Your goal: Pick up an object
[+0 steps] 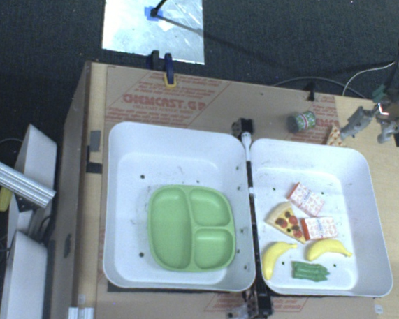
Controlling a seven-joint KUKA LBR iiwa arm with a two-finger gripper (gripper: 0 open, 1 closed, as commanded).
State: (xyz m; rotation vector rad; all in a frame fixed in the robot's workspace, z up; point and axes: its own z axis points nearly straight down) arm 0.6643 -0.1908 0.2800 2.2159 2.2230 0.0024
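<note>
The right bin (312, 158) holds several toy foods. Two red-and-white cartons (306, 198) (320, 227) lie beside a pizza slice (286, 221). Below them are two yellow bananas (275, 257) (328, 250) and a green pea pod (309, 272). My gripper (372, 127) hangs at the top right, above the bench just beyond the right bin's far corner, well away from the food. Nothing is visibly in its grasp.
A green divided plate (191, 227) lies in the left bin (180, 146). A small can (303, 120) stands on the bench behind the right bin, left of the gripper. Cables run along the bench's far edge.
</note>
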